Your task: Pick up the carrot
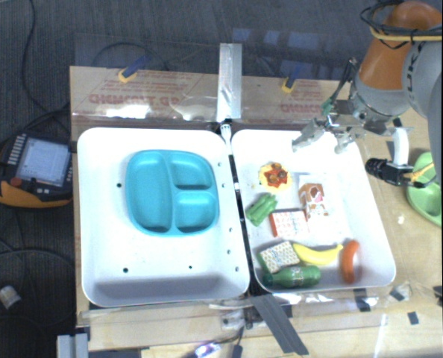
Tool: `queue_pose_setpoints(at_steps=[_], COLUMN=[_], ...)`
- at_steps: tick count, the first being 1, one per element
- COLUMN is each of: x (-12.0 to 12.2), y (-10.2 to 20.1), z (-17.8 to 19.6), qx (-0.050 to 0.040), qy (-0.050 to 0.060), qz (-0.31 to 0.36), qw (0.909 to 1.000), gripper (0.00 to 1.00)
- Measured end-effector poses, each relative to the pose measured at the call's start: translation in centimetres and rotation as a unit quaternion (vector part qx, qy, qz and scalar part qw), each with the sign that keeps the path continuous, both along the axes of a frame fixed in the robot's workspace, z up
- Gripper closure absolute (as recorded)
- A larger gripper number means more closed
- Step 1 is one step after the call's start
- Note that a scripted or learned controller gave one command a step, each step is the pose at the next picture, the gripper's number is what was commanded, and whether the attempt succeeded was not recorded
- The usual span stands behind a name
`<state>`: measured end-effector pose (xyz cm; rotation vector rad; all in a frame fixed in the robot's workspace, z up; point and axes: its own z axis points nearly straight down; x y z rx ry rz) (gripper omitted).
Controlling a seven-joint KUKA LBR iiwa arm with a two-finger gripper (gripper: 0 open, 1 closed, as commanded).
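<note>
Camera view: carrot (349, 261) short, stubby, orange, near-right corner of right bin (382, 233).

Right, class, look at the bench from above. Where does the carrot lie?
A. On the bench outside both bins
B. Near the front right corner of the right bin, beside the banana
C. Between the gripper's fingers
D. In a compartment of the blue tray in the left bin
B: the orange carrot lies near the front right corner of the right bin, just right of the banana, far from the gripper.

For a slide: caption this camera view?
Gripper open above right bin's far edge; carrot lies at its near corner.
</note>
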<state>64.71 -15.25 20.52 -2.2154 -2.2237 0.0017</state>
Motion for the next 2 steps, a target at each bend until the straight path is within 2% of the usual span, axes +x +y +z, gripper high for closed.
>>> queue_pose_setpoints(at_steps=[1,2], x=[1.6,-5.4], y=[-1.6,2.7], z=[-6.1,-10.9], qx=[-0.0034,-0.0013], qy=[0.0,-0.004], qz=[0.013,0.041], qw=[0.9999,0.9991], gripper=[0.0,0.0])
